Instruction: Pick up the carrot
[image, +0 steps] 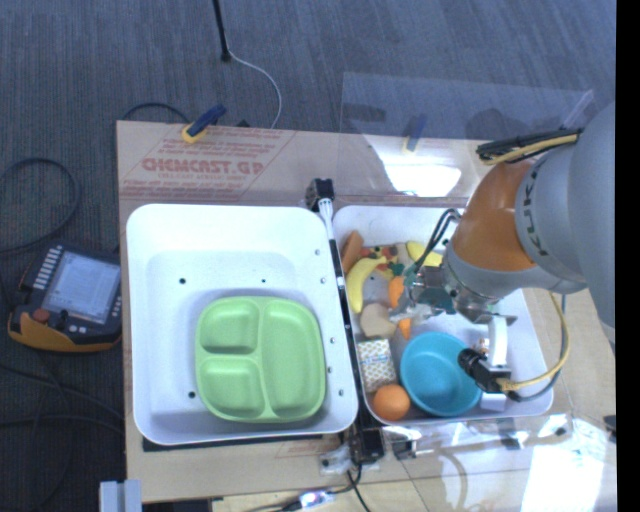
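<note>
- My two-finger claw (412, 297) hung low in the right-hand shallow white bin (530, 345), its tip among the toy food, with my grey arm and its orange wrist band (497, 225) crowding the view above it
- The small orange carrot (397, 291) lay near the middle of that bin, just beside my claw tip and perhaps touching it; a second orange sliver (404, 325) sat slightly lower, and I couldn't tell whether it was part of the same piece
- Whether my claw stood wide, narrow or closed on anything I could not tell (the wrist and its cabling covered the tip)
- Close neighbours made this fiddly: a curved yellow plastic banana (356, 283) to the carrot's left, a pale beige rounded lump (376, 319) just below it, a round blue plastic bowl (438, 373) further down, and a round orange fruit (391, 402) near the bin's lower edge
- To do the step well, I judged I should centre over the carrot's long body, turn so the pinch crossed its narrow width, and go down without nudging the banana or the beige lump
- I reckoned a straight, slow lift would be wise afterwards, checking that the carrot actually came up
- The green three-compartment plastic tray (262, 360) in the left white bin (160, 250) was well apart and of no concern
</note>
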